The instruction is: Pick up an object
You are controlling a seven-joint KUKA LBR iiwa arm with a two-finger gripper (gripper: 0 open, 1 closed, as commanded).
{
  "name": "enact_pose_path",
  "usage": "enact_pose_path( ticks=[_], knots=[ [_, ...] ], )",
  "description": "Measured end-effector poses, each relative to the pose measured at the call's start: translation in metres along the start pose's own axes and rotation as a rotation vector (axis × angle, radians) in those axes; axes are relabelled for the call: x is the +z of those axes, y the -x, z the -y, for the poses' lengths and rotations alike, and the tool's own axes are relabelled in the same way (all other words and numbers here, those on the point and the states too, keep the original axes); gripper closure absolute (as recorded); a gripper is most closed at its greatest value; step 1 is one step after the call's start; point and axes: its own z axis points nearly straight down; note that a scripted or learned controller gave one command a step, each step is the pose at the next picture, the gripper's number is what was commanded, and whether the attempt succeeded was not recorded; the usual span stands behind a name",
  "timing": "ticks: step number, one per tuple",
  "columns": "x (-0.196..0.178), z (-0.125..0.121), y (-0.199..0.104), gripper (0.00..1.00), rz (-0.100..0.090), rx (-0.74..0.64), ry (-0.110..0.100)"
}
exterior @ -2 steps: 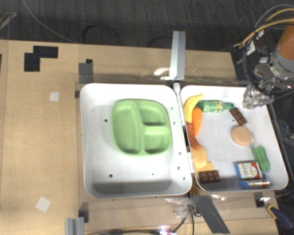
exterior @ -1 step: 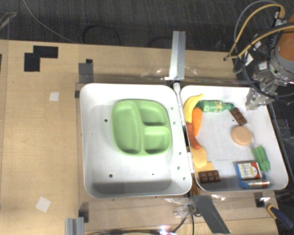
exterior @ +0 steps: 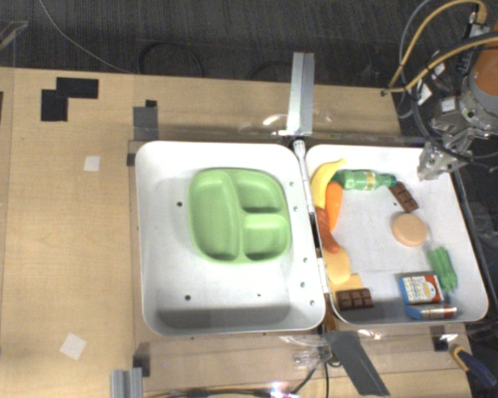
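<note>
My gripper (exterior: pixel 436 163) hangs over the far right corner of the right bin (exterior: pixel 471 247), with the arm's orange band above it at the frame's edge. Nothing is visibly held. In this bin lie a yellow banana (exterior: pixel 322 178), a green bottle (exterior: pixel 364 180), an orange carrot-like piece (exterior: pixel 331 214), a small brown bar (exterior: pixel 403 196), a round tan disc (exterior: pixel 410 230), a green pickle-like piece (exterior: pixel 442 269), a small printed box (exterior: pixel 419 288) and a brown chocolate block (exterior: pixel 353 298). The small brown bar is the object nearest the gripper, down and to its left.
The left bin (exterior: pixel 162 288) holds a green divided tray (exterior: pixel 236 214). A metal post (exterior: pixel 301 89) rises behind the seam between the bins. Yellow and black cables (exterior: pixel 432 52) loop near the arm at the upper right. The wooden bench (exterior: pixel 58 247) stretches to the left.
</note>
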Motion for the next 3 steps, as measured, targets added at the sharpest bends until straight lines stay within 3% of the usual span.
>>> enact_pose_path(
  ticks=[2,3],
  knots=[
    [-0.027,0.005,0.004,1.0,0.008,0.007,-0.02],
    [-0.017,-0.019,-0.005,1.0,-0.001,-0.355,0.016]
  ],
)
